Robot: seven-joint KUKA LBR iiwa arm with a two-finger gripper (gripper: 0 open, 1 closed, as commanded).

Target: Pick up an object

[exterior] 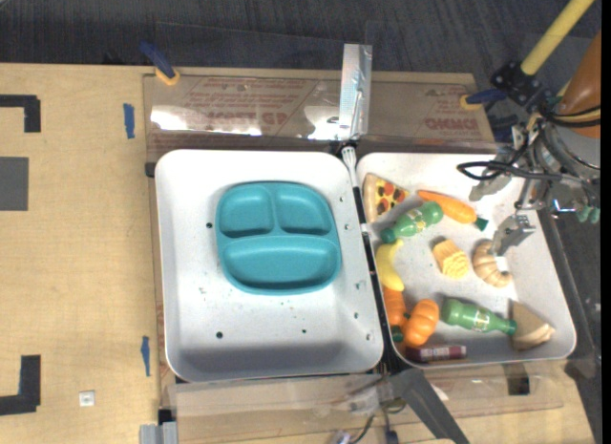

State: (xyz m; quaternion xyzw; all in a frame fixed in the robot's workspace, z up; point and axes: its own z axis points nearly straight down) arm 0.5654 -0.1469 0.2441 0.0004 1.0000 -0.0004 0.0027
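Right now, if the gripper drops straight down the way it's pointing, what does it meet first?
Most likely the croissant: the gripper hangs just above it in the right bin, with the corn piece to its left. Depth is hard to judge from this slanted view, so it could land on bare bin floor beside it.

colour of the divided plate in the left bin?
Teal; the divided plate shows clearly in the camera view.

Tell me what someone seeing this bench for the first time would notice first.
The eye lands first on the teal divided plate lying alone in the left bin. Next comes the bright clutter of toy food in the right bin: a pizza slice and carrot near its far edge, a green bottle near its front. The arm's hand hangs over that bin's right side, beside a croissant.
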